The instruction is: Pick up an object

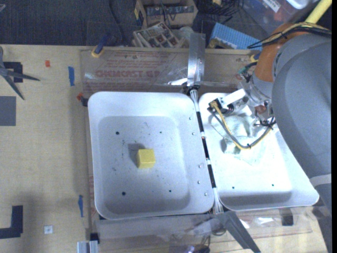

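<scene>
One matte yellow cube (146, 158) in smooth left bin (105, 115); tool (234, 133) grip state indiscernible.

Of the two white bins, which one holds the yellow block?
The left bin, the one farther from the arm, holds the yellow block; the right bin lies under the arm.

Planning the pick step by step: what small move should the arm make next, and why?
Probably shift the tool toward the camera view's left, across the divider to the left bin. The yellow block lies there, near that bin's middle, while the tool hangs over the right bin, well apart from it.
</scene>
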Robot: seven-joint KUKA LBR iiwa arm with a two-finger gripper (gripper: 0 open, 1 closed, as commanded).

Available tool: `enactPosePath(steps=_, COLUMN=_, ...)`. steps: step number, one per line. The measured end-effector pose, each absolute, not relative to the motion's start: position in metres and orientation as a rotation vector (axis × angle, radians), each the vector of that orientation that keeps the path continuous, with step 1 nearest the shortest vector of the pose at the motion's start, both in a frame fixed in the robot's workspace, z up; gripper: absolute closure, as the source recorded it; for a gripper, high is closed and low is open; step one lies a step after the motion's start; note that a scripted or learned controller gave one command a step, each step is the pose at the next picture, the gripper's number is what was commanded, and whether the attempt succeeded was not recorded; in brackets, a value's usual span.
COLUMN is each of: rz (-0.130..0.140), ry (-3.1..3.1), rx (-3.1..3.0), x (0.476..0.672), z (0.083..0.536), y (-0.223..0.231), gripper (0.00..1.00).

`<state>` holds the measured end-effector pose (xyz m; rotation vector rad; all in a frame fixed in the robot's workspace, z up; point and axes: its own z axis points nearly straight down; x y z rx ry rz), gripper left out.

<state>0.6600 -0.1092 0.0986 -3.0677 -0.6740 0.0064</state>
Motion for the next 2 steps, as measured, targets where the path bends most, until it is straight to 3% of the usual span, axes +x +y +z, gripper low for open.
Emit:
enactPosePath(steps=1, rz=-0.024, ry=-0.727, rx=-3.063, x=0.644, z=0.095, y=-0.107, gripper=0.00)
enactPosePath(steps=2, rz=-0.021, ry=-0.730, rx=-3.063, x=0.644, z=0.105, y=-0.107, gripper=1.00)
